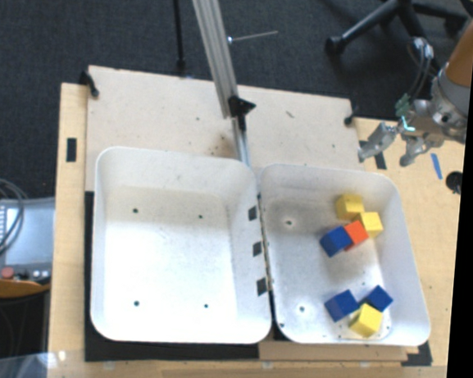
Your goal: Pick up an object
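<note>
While the gripper (395, 148) hangs beyond the right bin's (407, 257) far rim, fingers spread and empty, the approach is in hand. Blocks lie inside — the yellow block (349, 206) nearest. Next: descend over it.

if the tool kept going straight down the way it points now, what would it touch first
Probably the far rim of the right bin or the bare bench just behind it. The tool hangs beyond the blocks, though depth is hard to judge.

Dark grey carpet floor (87, 15), black office chair base (381, 20) at upper right, pale wooden bench (162, 103)
</note>
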Controlling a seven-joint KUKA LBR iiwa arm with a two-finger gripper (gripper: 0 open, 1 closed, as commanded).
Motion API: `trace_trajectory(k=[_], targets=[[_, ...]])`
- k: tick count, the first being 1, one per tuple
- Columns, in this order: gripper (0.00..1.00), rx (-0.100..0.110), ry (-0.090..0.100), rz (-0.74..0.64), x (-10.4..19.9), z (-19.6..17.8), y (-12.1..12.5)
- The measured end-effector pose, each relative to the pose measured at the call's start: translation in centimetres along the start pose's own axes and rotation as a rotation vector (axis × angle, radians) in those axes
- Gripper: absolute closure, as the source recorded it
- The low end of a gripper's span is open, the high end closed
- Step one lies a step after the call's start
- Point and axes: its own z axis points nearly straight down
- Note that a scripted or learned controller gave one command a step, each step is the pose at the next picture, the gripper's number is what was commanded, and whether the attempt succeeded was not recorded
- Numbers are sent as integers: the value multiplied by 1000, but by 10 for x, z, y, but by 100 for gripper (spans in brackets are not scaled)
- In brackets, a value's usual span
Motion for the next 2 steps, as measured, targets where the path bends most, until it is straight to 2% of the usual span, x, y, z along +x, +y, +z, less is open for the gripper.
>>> trace_trajectory(k=[1, 2], targets=[[0, -4, -4, -3, 0, -3, 0], [0, -1, -2, -1, 3, 42, -6]])
